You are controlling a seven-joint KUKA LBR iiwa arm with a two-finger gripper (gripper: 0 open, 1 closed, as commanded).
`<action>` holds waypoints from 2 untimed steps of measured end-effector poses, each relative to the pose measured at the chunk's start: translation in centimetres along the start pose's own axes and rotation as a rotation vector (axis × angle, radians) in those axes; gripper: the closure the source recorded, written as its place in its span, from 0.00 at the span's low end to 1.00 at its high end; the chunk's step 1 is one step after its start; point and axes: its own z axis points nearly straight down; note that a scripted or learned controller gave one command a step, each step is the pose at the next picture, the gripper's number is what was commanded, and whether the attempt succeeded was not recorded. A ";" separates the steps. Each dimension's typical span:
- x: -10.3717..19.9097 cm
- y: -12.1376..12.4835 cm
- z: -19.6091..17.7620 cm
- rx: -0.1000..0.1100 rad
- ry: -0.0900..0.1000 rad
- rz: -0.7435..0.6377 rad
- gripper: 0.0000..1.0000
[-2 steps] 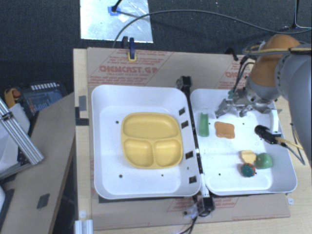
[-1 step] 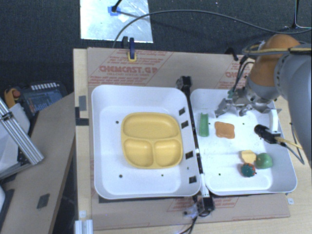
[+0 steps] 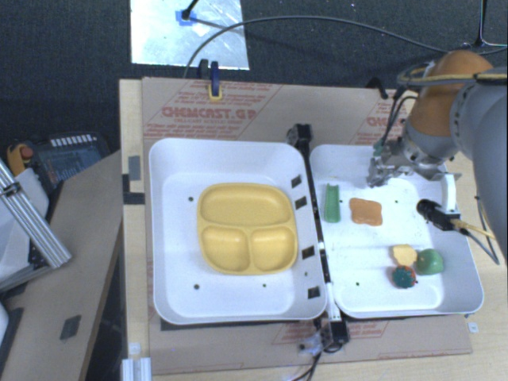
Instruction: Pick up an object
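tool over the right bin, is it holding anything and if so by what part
Nothing is held. The tool hangs over the back of the right bin, with bare white floor under its tips. The nearest item, the orange piece, lies apart from it, nearer the camera.

Arm [image 3: 476, 113]: single, grey, entering from the right edge at the far right of the scene, reaching leftward and down. Orange band [image 3: 444, 94]: broad, rounded, sitting above the wrist, cables looped over its top. Wrist: metal block below the band, angled down to the left. Gripper [image 3: 381, 171]: small, metallic, pointing downward at the far left end of the arm; finger state too small to make out
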 end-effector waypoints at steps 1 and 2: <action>0.0 -0.5 -6.2 -0.001 0.000 0.003 1.00; -0.1 0.7 -12.1 -0.003 -0.001 -0.001 1.00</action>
